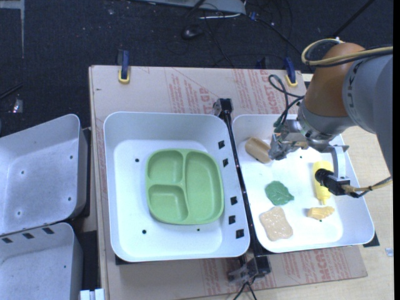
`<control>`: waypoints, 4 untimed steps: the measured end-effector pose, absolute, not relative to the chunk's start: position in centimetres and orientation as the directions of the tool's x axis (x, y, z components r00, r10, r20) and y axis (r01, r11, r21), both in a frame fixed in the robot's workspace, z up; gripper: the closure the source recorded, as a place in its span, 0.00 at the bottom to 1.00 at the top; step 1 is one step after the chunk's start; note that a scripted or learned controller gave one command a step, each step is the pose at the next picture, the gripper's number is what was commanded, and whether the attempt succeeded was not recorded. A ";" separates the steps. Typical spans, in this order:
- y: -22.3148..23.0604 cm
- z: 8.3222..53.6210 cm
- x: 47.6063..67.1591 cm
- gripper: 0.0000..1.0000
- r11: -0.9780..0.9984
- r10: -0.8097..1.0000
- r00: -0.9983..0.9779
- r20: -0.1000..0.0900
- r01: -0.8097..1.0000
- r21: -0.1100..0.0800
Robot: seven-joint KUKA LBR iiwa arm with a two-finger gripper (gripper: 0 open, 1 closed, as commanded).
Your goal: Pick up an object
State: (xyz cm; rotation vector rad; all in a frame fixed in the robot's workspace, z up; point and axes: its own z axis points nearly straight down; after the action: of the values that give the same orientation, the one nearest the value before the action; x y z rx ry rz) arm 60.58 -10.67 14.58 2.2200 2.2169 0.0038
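The tan bread-like piece (257, 149) is lying in the right bin (356, 230), near its back left corner, and the gripper (279, 147) is hanging just beside it, apparently touching its right end. Whether the fingers are spread or closed, I cannot tell. The step looks like the approach; next the fingers need to straddle the piece and close. Farther forward from the piece are sitting a green lump (278, 193), a beige piece (275, 223), a yellow item (321, 189) and a yellow wedge (320, 213). The left bin (125, 230) is holding a green divided tray (185, 186).
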 end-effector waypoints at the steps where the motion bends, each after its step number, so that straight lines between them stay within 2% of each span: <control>1: -10.4 19.5 59.8 1.00 0.002 1.000 -0.002 -0.001 1.000 0.005; 2: -10.5 21.4 59.9 1.00 0.002 1.000 -0.002 -0.001 1.000 0.003; 3: -5.0 20.7 59.7 1.00 0.007 1.000 -0.007 0.002 1.000 -0.002; 4: -0.5 21.6 60.5 1.00 0.007 1.000 -0.007 0.002 1.000 0.001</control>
State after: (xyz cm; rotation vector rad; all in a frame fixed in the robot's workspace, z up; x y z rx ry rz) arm 60.48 -0.50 21.63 2.2136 2.2295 0.0032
